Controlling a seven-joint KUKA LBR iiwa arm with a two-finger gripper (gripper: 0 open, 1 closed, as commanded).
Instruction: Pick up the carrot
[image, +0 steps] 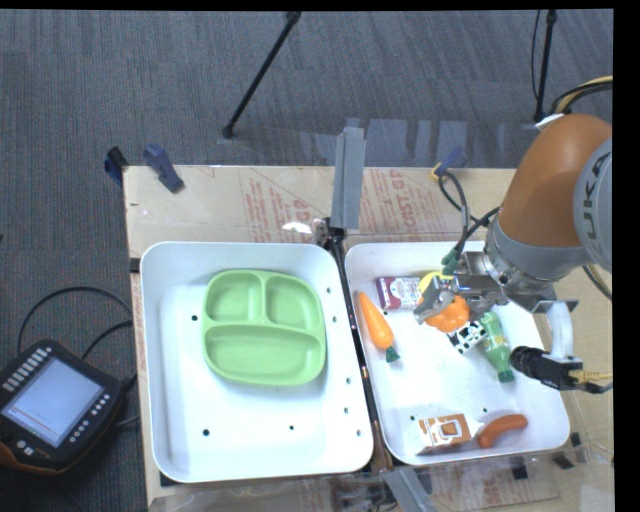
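Observation:
The carrot, orange with a small green tip, lies at a slant along the left side of the right bin. My gripper hangs over the middle of that bin, to the right of the carrot and apart from it. It is directly above a rounded orange toy and a yellow piece. The wrist and the orange toy hide the space under the gripper.
A maroon box lies just behind the carrot. A black-and-white item, a green bottle, a sausage and a small carton share the right bin. A green divided plate sits in the left bin.

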